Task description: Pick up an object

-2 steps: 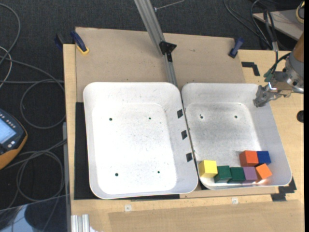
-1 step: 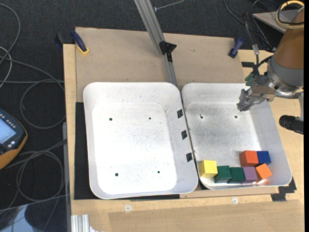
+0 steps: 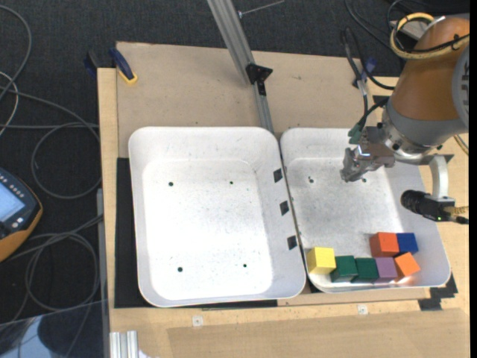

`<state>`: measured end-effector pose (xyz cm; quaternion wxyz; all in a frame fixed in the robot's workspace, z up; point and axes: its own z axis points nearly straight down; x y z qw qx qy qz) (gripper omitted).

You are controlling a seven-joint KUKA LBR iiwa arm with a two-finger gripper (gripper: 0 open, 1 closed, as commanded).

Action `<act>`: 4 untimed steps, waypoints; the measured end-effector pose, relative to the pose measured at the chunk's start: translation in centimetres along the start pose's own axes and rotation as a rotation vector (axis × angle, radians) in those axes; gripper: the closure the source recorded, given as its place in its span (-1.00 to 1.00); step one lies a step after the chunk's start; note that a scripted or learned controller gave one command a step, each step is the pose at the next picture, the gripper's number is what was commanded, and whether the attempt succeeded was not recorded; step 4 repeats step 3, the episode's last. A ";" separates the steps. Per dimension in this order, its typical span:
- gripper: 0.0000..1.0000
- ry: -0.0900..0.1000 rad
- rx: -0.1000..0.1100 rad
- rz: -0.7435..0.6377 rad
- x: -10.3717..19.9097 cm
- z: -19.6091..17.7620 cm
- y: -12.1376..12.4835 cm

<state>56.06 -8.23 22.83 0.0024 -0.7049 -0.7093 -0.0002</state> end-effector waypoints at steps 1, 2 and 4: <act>1.00 -0.001 0.000 0.001 4.6 0.4 -1.0; 1.00 -0.001 0.001 0.000 10.2 0.8 -3.0; 1.00 0.000 0.001 -0.001 15.2 0.7 -4.2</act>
